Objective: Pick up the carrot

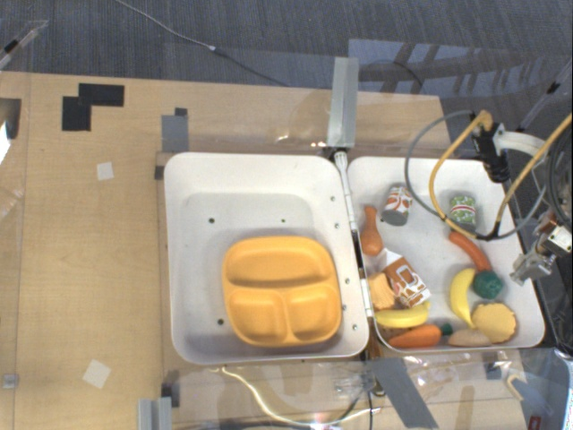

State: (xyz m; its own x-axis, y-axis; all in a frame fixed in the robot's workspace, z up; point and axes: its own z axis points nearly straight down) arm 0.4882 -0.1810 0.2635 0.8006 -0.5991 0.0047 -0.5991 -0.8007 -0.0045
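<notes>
**Carrot lying at the front of the right bin, away from the gripper**

The carrot [414, 336] is lying flat against the front wall of the right bin [421, 167], its green tip pointing toward the gripper's side. The gripper [535, 264] is hanging at that bin's outer edge, and the carrot is sitting well away from it, across the bin and nearer the camera. Too little of the gripper is showing to tell whether it is apart or together, and nothing is visibly caught in it.

A yellow banana [401, 316] is resting just behind the carrot and touching it, and a brown-and-white packet [403, 283] is lying behind that. A pale beige piece [468, 337] is lying between the carrot and the gripper's side. A yellow lemon-like fruit [495, 321] is sitting beside it, nearer the gripper. A second banana [460, 296] is curving next to a dark green round piece [488, 284], both near the gripper. A slim orange-red piece [469, 249] is slanting just beyond them.

Farther from the gripper, a brown drumstick [371, 231] is lying along the bin's inner wall. A tipped can [397, 204] and a green-labelled can [462, 210] are sitting toward the back. Cables [436, 182] are looping over the back of the bin.

The left bin [233, 182] is holding a yellow divided tray [282, 289], well apart from the gripper. Both bins are sitting on the wooden bench [89, 267].
</notes>
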